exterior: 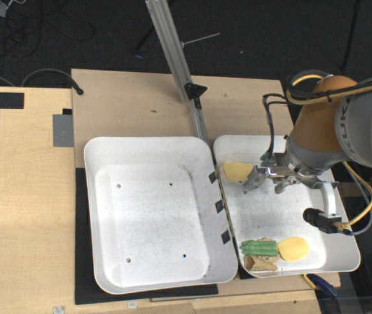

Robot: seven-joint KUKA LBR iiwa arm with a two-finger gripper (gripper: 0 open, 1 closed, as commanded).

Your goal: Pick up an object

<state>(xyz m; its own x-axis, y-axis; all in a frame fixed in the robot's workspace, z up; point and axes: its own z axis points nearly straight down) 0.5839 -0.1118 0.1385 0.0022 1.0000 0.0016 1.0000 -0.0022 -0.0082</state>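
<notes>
In the camera view the gripper (264,178) hangs over the upper part of the right bin (343,257), reaching in from the right, its fingers spread apart with nothing between them. Just to its left, near the bin's upper left corner and close to the divider between the two bins, lies a pale yellow object (237,171), the nearest candidate for a pick. Three more things sit together at the bin's lower edge: a green object (259,246), a brownish object (260,262) beneath it and a round yellow object (293,248) touching them on the right. The left bin (101,150) carries no pieces. To do this step well, I judge the arm should shift left until the fingers straddle the pale yellow object, keep clear of the bin wall beside it, descend squarely, then close before lifting.
</notes>
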